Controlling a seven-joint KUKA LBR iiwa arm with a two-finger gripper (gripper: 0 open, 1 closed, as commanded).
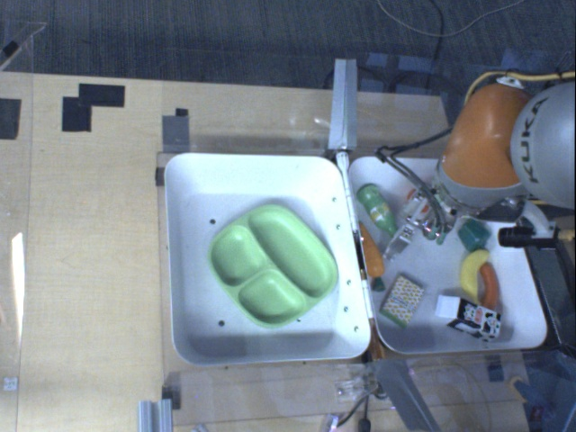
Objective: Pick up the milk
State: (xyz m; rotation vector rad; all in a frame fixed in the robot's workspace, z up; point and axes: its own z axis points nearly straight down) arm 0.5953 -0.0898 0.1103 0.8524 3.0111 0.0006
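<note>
- arm (pixel 504 138) comes in from the right, its orange band sitting over the right bin's (pixel 531 336) far right corner, wrist angled down and to the left.
- gripper (pixel 416 228) hangs low over the upper middle of the right bin, metal fingers (pixel 402 238) pointing down-left toward the bin floor.
- jaws look slightly parted with nothing between them; they are small and glinting, so the exact gap is hard to read.
- milk (pixel 475 319) is a small carton with black and white cow patches, lying on its side near the right bin's front edge, right of centre.
- its long axis runs roughly left to right, tipped a little down toward the right; a plain white end (pixel 447 307) faces left.
- milk lies well apart from the gripper, nearer the camera and further right.
- banana (pixel 472 274) and a red-orange piece (pixel 489 286) sit just behind the milk, close to its far side.
- checkered packet (pixel 402 299) lies to the milk's left with bare white floor between them.
- green bottle (pixel 375 207) lies just left of the gripper; a teal block (pixel 472 234) sits to its right, under the wrist.
- carrot (pixel 371 255) lies along the right bin's left wall.
- front wall is right beside the milk, so little room there; open floor shows on its left.
- left bin (pixel 189 241) holds a green divided tray (pixel 274 264), with bare floor all round it.
</note>
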